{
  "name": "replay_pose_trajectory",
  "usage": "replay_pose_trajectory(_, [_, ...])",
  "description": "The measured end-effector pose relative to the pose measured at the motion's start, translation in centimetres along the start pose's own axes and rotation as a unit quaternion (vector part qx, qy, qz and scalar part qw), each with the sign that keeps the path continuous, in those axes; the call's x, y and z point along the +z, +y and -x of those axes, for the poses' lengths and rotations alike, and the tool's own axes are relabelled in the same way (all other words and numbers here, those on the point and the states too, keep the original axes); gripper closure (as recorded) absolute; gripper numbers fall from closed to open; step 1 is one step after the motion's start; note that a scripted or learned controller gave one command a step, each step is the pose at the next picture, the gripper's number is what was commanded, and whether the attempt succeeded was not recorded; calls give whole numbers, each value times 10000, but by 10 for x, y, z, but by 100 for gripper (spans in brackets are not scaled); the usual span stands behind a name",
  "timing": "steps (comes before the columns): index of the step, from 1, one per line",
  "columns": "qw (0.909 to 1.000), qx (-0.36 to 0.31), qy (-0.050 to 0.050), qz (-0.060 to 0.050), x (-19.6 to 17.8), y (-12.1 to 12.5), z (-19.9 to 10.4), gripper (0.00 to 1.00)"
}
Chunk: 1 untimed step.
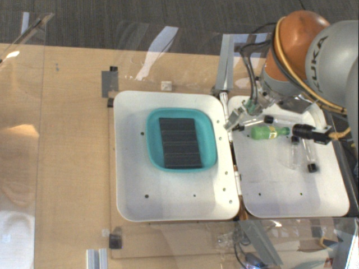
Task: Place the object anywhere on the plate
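Your gripper [242,118] hangs at the right bin's [291,195] ten o'clock corner; you cannot tell its state. The green object [262,132] lies just at its three o'clock. The plate [208,144] waits at nine o'clock; a misaligned descent could knock the object away.
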<state>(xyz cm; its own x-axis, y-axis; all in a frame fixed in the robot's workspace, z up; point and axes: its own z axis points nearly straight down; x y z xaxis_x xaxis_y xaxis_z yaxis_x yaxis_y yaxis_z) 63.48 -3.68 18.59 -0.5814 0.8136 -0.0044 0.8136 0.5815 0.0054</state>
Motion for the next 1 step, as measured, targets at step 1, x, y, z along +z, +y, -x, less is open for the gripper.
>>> replay_pose_trajectory(1, [10000,-61,-1,8,-27,4,-11,0])
